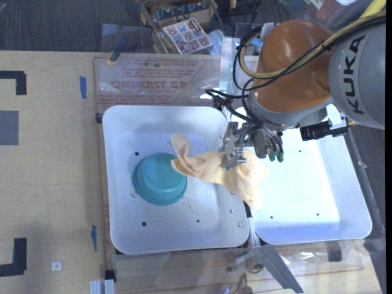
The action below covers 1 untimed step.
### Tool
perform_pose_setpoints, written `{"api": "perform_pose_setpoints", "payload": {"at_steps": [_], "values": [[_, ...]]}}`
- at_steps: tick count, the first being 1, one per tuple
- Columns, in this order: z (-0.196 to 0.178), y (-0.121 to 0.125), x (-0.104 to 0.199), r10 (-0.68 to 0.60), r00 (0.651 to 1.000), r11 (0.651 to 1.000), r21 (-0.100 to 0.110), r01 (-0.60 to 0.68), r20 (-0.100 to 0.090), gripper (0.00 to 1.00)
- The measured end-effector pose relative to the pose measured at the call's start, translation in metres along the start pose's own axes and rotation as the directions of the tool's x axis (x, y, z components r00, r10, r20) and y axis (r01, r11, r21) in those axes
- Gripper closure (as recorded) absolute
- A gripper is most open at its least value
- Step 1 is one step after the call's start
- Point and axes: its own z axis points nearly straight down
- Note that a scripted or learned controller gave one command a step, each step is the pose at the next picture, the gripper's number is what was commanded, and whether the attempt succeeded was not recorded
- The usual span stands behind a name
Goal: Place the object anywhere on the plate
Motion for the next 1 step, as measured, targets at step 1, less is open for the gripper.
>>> {"api": "perform_pose_setpoints", "payload": {"at_steps": [1], "values": [[0.0007, 0.0515, 0.0167, -0.002, 1.0, 1.0, 0.0, 0.002, 0.0, 1.0]]}}
